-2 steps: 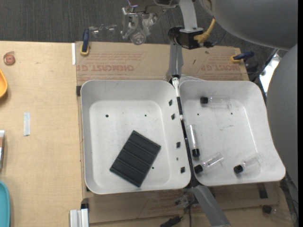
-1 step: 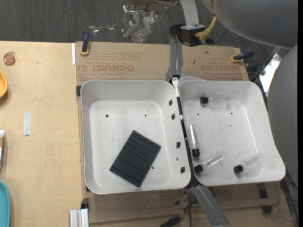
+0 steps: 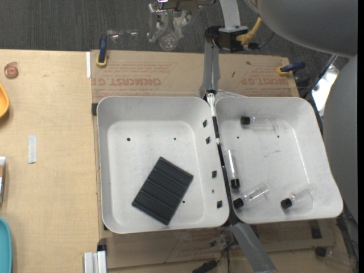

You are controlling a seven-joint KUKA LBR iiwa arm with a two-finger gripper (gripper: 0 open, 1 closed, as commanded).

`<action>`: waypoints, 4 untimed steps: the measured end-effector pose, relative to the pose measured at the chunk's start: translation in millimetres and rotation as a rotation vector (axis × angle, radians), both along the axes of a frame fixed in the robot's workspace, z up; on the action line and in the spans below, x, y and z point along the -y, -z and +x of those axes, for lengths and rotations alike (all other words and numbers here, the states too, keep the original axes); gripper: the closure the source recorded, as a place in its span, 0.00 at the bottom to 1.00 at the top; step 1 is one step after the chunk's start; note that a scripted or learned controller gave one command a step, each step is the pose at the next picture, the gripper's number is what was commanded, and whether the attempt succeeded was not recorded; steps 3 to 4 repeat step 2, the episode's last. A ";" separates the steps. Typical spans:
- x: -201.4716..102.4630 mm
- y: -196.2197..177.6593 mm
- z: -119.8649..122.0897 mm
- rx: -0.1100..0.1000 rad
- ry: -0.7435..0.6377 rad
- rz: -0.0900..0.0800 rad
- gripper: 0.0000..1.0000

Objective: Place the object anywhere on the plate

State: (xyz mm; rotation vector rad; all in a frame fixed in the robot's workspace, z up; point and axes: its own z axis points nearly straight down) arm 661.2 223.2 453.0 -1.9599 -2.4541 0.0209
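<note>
Right now the tool (image 3: 165,24) hangs at twelve o'clock beyond the bins, clamped on a clear vial (image 3: 167,40), while the black plate (image 3: 163,190) at seven o'clock waits bare, so placing remains.

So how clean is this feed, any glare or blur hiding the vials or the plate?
Camera view: even lighting, soft shadows. The black plate in the left bin reads sharp. The clear vials in the right bin nearly vanish against white; their black caps show them. The arm at top right is blurred.
</note>
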 end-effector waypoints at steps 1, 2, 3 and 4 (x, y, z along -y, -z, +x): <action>-0.1 -6.7 0.8 -0.003 0.000 -0.003 1.00; 63.8 12.8 -29.9 0.005 -0.272 0.009 1.00; 63.8 12.8 -29.9 0.005 -0.272 0.009 1.00; 63.8 12.8 -29.9 0.005 -0.272 0.009 1.00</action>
